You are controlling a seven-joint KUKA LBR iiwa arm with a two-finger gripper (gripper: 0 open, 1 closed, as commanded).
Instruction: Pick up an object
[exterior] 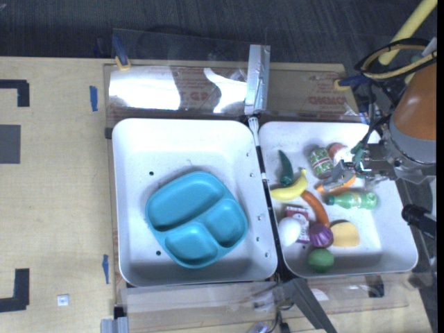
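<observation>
Tool (345,175) amid crowded toy food; banana (290,188), green bottle (352,200) beside.

Honestly not much you can actually read here. The brown cardboard strip (305,92) running behind the two white bins (180,134) has reddish printed lettering on it, but it's way too blurry to make out. The little green can (320,161) in the right bin has a label, also unreadable.

Evenly lit overhead view, slightly soft focus.
Strong glare on the clear panel (184,89) behind the bins; soft shadow under the blue tray (196,217).
</observation>
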